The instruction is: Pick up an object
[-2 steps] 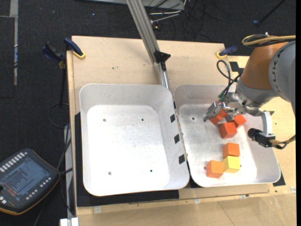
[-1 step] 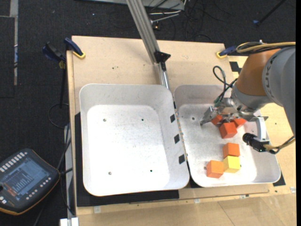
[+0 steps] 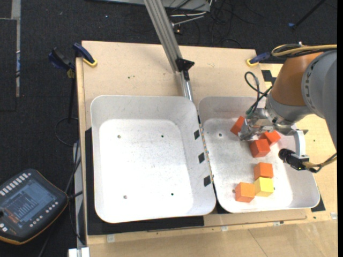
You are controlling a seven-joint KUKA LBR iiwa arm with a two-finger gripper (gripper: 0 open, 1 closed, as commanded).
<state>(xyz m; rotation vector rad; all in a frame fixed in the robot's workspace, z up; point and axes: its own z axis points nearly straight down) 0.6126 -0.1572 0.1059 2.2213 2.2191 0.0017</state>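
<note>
We observe the grey arm with its orange band [image 3: 292,79] reaching in from the right over the right-hand shallow white bin [image 3: 225,194]. The two-finger gripper [image 3: 251,133] sits low in the far part of this bin, among a cluster of blocks. We cannot tell whether it is wide, narrow or holding anything, as the wrist hides it. An orange-red block [image 3: 237,126] lies just to the left of the gripper, a larger orange-red cube [image 3: 260,147] lies just on its near side, and a third orange-red piece [image 3: 273,137] lies to its right. Nearer to us in the same bin we see an orange cube [image 3: 263,170], a yellow cube [image 3: 265,187] touching it, and an orange block [image 3: 244,191] beside the yellow one. The left-hand shallow white bin [image 3: 102,143] adjoins the right one.
</note>
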